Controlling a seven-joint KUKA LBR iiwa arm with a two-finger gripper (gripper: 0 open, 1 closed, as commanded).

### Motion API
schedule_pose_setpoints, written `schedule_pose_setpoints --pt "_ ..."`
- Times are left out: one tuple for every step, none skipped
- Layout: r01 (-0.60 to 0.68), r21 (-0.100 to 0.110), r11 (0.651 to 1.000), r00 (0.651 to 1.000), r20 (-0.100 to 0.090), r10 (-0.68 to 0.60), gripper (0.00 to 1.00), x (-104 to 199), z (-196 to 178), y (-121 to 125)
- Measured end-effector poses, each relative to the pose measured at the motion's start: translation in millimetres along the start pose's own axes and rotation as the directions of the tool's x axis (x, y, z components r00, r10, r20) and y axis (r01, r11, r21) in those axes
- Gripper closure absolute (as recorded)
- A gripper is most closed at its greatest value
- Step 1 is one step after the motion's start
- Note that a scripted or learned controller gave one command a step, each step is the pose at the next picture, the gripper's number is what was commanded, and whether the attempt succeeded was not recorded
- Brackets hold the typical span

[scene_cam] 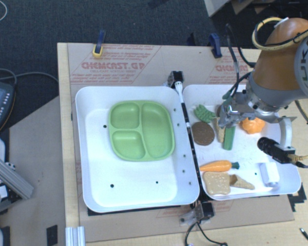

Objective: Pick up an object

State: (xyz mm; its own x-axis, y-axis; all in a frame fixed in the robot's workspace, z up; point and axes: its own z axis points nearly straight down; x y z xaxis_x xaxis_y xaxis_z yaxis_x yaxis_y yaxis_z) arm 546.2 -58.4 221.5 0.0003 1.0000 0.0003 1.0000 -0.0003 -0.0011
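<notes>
My gripper (228, 120) hangs low over the right bin (292, 184), in its upper middle. A green stick-shaped piece (228, 139) lies right under it, its top end hidden by the gripper. I cannot tell whether the two touch. Close by are an orange lump (253, 125) to the right, a brown round disc (203, 134) to the left and a green leafy piece (204, 113) above the disc.
Nearer the front of the right bin lie a carrot (216, 166), a slice of bread (216, 183), a tan wedge (242, 182) and a small pale block (269, 174). The left bin (92, 152) holds a green divided plate (141, 130).
</notes>
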Motion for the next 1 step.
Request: schedule_pose_setpoints --pt "0.002 -0.005 1.0 1.0 0.001 -0.002 1.0 -5.5 -6.3 19.2"
